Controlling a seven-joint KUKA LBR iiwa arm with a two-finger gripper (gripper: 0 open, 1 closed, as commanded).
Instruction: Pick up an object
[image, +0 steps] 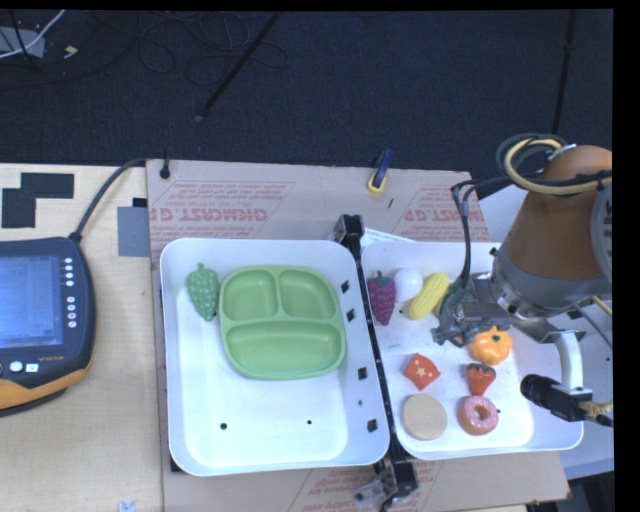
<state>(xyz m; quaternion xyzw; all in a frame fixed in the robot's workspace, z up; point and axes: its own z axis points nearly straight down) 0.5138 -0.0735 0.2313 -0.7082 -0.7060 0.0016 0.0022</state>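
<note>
Jaws (458, 325) low in the right bin (545, 425), dark and cluttered from this angle, cannot tell if spread or pressed together, nothing visibly pinched. Closest item: orange fruit (490, 346) just beside the jaws on their right in the view and a touch nearer the camera, maybe touching, contact unclear. Yellow corn (430, 295) just up-left of the jaws, long axis running diagonally from lower left to upper right. White egg (408, 282) beside the corn, purple grapes (381, 297) further left by the divider.

Nearer the camera: red cube-like piece (421, 371), small red strawberry (481, 378), tan round disc (425, 416), pink donut (478, 413), all apart from the jaws.

Judgement: orange fruit or corn is the likely pick, both about equally close; the corn would want the jaws closing across its short width, the orange fruit is round so approach angle matters less.

Left bin (200, 420) holds a green divided plate (281, 322) and green grapes (203, 290), well apart from the arm. Tablet-like pendant (40, 320) on the tabletop (120, 470) far left
</note>
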